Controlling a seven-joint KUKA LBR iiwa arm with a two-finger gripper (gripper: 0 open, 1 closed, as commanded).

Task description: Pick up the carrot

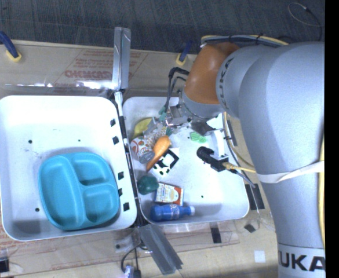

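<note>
The carrot [159, 149] is a short orange piece lying slantwise in the right bin [230, 204], near its left wall. Its upper end points toward my gripper [171, 120], which hangs just above and slightly right of that end, under the orange wrist band. The carrot rests among other items and looks to be lying on the bin floor. The arm covers the bin's far right corner.
Around the carrot lie a yellow item [142, 125], a patterned can [140, 149], a black-and-white tag [166, 163], a green ball [147, 184], a small carton [168, 194] and a blue bottle [172, 212]. A blue divided tray [79, 190] sits in the left bin [18, 120].
</note>
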